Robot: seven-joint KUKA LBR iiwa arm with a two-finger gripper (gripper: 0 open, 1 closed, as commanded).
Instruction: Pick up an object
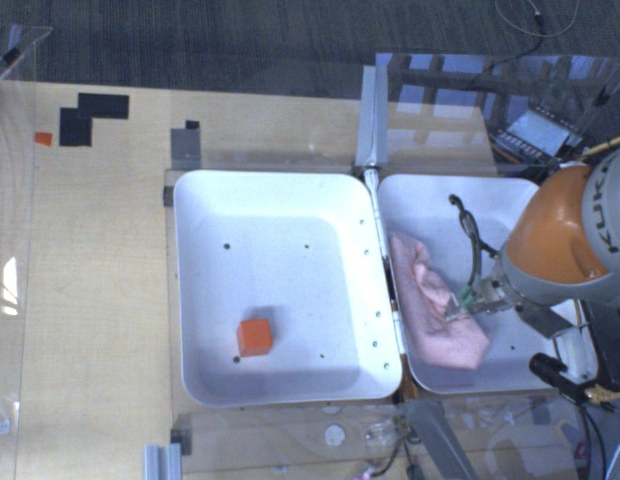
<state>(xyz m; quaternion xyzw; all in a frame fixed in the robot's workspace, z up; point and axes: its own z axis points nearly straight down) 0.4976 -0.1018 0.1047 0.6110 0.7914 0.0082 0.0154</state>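
**Pink cloth sits right under the pincer, right bin**

Pink cloth [437, 308], crumpled, lies in the right bin [510, 200], hard against that bin's left wall. Its long axis runs from upper left to lower right in the camera view, roughly along the divider between the bins. The lower end is wider and bunched; the upper end is narrower.

Pincer [462, 304] is down at the cloth's right edge, about mid-length, touching or just above the fabric. Can't tell which from this angle. The arm [560, 238] comes in from the right, so the cloth lies to the pincer's left and slightly below, away from the arm's base. The pincer's tip area is small and dark against the folds, so I cannot tell its state: released, clenched or gripping fabric are all possible. Not calling it a grasp.

Other candidate: orange block [255, 337] in the left bin [270, 190], lower left part, sitting alone and well apart from the pincer, with the divider between them. The cloth is much the nearer target.

Judgement: the move turns on that sideways offset. The pincer is at the cloth's edge, not over its bulk, so a pinch here catches a fold at best. Soft fabric may slip or drag along the wall on the lift. Shifting a bit left toward the bunched part would likely give more material to bite.

Desk [100, 268] around the bins carries nothing that matters here.
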